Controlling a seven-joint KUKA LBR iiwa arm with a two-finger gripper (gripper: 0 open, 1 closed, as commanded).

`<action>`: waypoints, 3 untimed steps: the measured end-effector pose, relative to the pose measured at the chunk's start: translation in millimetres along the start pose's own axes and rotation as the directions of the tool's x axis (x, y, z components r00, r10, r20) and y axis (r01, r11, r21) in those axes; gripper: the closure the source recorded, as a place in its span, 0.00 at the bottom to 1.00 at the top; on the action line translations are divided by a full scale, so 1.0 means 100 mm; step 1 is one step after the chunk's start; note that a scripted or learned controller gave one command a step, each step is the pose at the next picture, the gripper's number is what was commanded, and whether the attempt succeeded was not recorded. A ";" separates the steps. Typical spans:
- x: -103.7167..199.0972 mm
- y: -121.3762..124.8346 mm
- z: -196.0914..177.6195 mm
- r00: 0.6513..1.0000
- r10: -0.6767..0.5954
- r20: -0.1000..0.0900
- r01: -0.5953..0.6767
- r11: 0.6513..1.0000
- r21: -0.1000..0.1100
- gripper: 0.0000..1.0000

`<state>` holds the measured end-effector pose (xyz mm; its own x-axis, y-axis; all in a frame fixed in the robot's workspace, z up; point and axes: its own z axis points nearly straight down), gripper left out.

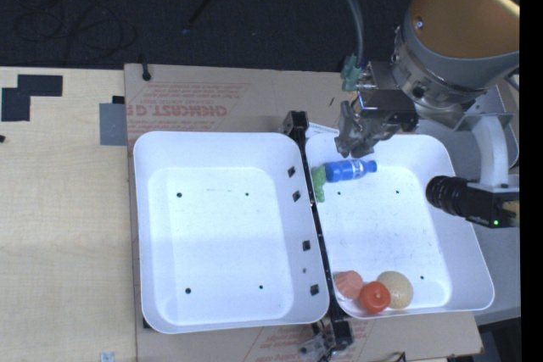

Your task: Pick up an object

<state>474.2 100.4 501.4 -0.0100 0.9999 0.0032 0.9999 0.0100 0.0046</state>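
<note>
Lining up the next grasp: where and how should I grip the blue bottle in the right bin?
Grip the blue bottle across the middle of its body, coming from straight above. It lies on its side, long axis running roughly left-right with the narrow white cap to the right, so close across its width. A green object sits against its left end, so stay clear of that end. The gripper hangs just above it.

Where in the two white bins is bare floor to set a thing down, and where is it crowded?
Left bin: bare floor. Right bin: bare middle, between blue bottle and red ball. Crowded: top left under the pincer, and the near corner.
</note>
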 end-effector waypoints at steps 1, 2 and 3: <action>0.19 -0.01 1.39 1.000 0.007 0.008 -0.007 1.000 0.022 1.00; 1.00 0.32 1.08 1.000 0.002 0.002 -0.002 1.000 0.004 1.00; 1.31 -0.02 2.82 1.000 0.006 0.010 -0.007 1.000 0.022 1.00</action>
<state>472.4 232.7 220.1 -0.0035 1.0000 -0.0063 0.9998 0.0034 -0.0172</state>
